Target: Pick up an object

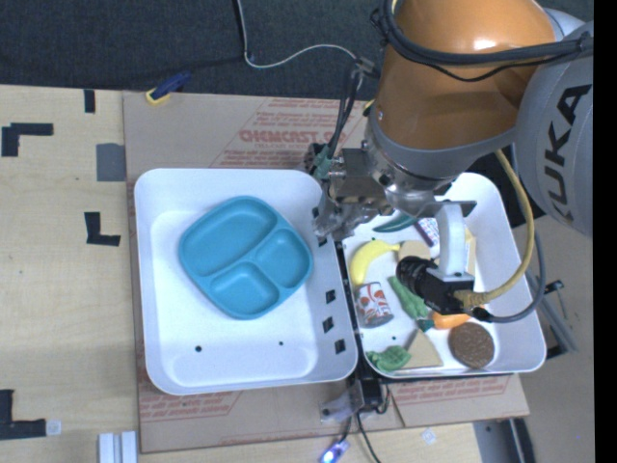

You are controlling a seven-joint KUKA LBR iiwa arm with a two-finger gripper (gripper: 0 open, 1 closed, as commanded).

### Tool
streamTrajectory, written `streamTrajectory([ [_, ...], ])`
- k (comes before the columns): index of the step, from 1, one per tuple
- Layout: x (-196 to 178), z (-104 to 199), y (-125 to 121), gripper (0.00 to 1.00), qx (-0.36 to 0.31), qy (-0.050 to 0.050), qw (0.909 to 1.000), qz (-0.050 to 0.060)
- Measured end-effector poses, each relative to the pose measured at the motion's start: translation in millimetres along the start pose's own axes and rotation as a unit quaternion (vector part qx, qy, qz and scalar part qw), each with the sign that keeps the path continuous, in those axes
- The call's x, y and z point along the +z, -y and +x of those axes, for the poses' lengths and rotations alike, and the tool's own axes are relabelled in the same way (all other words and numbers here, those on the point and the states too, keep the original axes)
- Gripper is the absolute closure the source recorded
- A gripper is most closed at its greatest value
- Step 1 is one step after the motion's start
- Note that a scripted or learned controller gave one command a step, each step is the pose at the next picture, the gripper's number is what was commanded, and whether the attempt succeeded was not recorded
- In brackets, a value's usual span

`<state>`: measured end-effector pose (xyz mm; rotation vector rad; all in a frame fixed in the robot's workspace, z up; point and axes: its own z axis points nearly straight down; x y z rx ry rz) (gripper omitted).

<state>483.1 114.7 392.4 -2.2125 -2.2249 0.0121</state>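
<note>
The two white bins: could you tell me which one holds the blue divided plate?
The left bin holds the blue divided plate; the right bin holds a clutter of small items, including a banana.

A glossy, smooth orange band is seen on the arm, with light reflected off its dome. The two bins are formed of smooth white plastic with a slight sheen. The blue divided plate is moulded in matt plastic. The bench is surfaced in pale wood grain, and brown printed cardboard is laid beneath the bins.
</note>
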Motion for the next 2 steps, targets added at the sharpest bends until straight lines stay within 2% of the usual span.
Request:
streamTrajectory([
  [2, -18.9, 0.4, 0.1, 1.00, -0.001, 0.001, 1.0000, 0.002],
])
